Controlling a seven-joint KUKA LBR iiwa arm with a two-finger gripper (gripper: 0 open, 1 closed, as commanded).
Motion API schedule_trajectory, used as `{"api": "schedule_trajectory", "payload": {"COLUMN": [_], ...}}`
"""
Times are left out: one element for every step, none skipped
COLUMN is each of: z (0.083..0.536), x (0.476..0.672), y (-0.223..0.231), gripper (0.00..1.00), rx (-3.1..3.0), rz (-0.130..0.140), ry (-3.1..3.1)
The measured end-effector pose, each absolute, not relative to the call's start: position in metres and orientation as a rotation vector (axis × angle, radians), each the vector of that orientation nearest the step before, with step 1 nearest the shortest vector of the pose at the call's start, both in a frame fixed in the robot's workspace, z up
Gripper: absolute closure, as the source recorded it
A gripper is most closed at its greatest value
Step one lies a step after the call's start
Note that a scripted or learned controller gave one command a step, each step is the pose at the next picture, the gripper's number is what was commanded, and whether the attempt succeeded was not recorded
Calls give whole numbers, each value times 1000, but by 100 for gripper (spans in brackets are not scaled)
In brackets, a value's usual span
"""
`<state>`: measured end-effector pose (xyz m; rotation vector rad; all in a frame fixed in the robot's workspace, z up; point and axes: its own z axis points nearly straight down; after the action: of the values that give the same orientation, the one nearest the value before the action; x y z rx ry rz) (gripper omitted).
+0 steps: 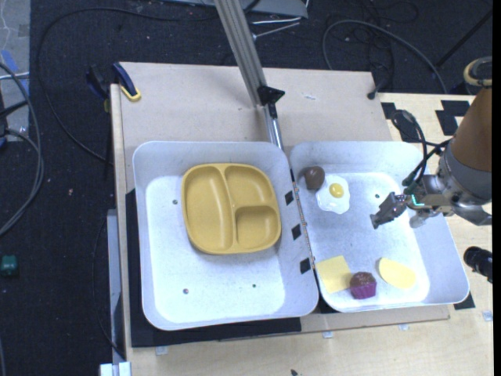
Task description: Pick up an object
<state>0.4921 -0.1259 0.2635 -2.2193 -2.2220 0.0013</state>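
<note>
Fried egg, long axis seemingly upright.

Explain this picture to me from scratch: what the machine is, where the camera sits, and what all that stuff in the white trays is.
The picture comes from one camera fixed above a workbench, looking down at a slant. The machine is a robot arm, grey with an orange band, reaching in from the right. Its hand hangs over the right bin; nothing shows between its fingers.

Two shallow white bins sit side by side. The left bin holds a yellow divided plate. The right bin holds small toy-like foods: a brown ball, a fried egg, a yellow square slice, a purple piece touching that slice, and a yellow oval piece.

The job is to pick up one object; none is lifted yet.
</note>
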Motion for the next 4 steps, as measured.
{"api": "schedule_trajectory", "payload": {"z": [264, 215, 152, 98], "x": [492, 491, 494, 492], "y": [-126, -116, -120, -119], "gripper": [0, 0, 0, 0], "rx": [-2220, -2218, -2220, -2220], "rz": [0, 4, 5, 5], "ry": [-2223, -2218, -2216, -2216]}}
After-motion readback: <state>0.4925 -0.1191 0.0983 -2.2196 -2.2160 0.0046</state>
